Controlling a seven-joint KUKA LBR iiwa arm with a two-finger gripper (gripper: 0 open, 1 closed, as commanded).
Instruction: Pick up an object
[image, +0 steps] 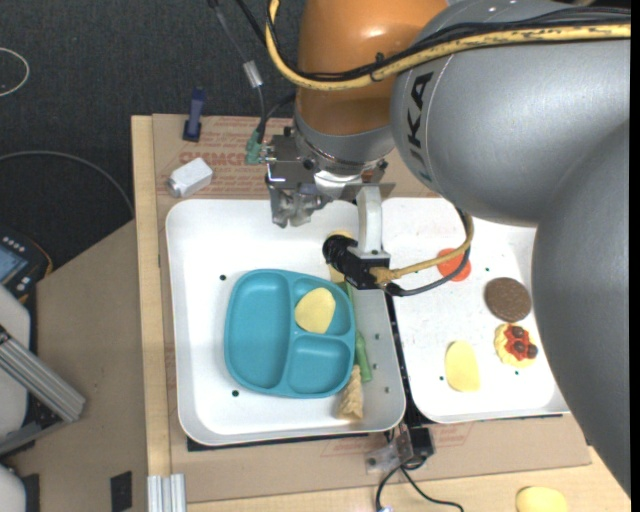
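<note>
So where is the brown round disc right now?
The brown disc lies in the right bin, near its right side, just above the small pizza-like piece.

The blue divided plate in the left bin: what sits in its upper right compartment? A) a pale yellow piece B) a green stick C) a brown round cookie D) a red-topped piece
A: a pale yellow piece lies in the upper right compartment of the blue plate; the brown cookie is in the right bin.
</note>
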